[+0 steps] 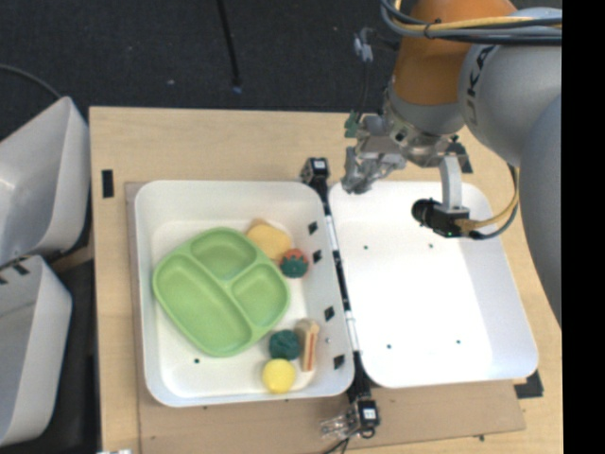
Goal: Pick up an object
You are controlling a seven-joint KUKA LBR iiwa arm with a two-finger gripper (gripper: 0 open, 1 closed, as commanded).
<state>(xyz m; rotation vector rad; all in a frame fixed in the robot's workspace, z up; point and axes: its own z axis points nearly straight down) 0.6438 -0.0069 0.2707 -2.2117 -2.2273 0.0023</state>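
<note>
My jaws [357, 180] hang at the far edge of the right bin [444, 310], close to the divider between the two bins. I cannot tell from here whether they are apart or together, and I see nothing held in them. Everything worth taking lies in the left bin [151, 253]: a green tray [219, 289], and beside it a pale yellow piece [268, 238], a red and green piece [294, 263], a dark green one [282, 344], a hot dog [307, 343] and a yellow ball [279, 375]. I judge I am at the approach, nothing grasped yet. Next I must cross the divider and drop over one small item, well clear of the tray's rim.
</note>
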